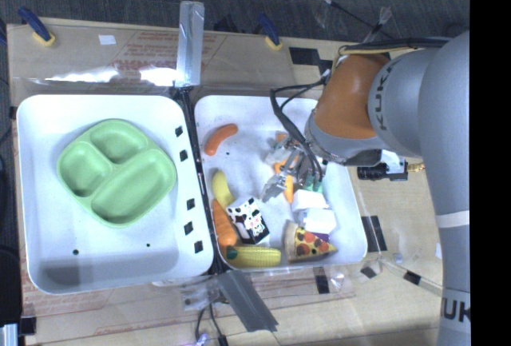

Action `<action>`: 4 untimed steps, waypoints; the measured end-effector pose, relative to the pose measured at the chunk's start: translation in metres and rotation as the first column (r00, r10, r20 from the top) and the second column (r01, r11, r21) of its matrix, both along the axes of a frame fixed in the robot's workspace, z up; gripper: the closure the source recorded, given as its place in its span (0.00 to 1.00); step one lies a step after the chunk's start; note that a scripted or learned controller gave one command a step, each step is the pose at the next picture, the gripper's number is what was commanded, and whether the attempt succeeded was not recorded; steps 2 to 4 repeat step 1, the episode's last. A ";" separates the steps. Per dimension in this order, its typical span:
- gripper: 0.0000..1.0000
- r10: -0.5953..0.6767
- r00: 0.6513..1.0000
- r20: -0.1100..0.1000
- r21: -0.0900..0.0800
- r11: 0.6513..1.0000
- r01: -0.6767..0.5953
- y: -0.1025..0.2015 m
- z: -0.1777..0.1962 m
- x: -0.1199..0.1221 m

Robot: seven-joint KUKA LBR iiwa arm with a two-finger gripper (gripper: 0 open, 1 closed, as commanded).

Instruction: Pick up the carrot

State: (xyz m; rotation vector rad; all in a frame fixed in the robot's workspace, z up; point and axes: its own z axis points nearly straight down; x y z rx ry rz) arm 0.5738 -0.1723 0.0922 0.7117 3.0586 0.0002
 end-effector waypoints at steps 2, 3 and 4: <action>1.00 0.008 1.000 0.002 -0.001 1.000 -0.008 0.001 0.011 0.001; 1.00 0.008 1.000 0.002 -0.001 1.000 -0.008 0.001 0.011 0.001; 1.00 0.008 1.000 0.002 -0.001 1.000 -0.008 0.001 0.011 0.001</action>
